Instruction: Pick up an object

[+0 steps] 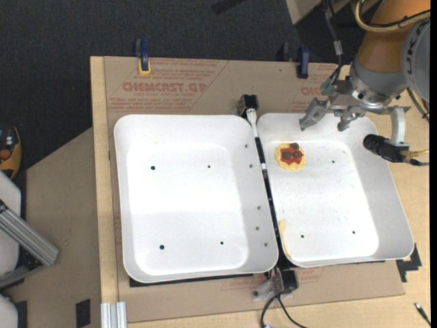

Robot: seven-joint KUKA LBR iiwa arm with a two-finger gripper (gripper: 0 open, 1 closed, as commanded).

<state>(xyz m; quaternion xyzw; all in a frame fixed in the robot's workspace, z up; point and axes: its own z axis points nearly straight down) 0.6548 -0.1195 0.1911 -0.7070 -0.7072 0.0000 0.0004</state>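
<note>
A small round yellow thing with red pieces on top (290,156) lies in the right bin (341,203), toward its back left. My gripper (329,118) hangs over the bin's back edge, up and to the right of that thing. Its two fingers (311,116) are spread apart with nothing between them. A small pale yellow scrap (281,228) sits at the right bin's left rim, near the front.
The left bin (188,197) lies beside the right one, the two meeting along a dark seam. Both rest on a brown board (177,84) held by blue clamps (143,55) at the back. The arm's orange band (396,26) rises at the upper right.
</note>
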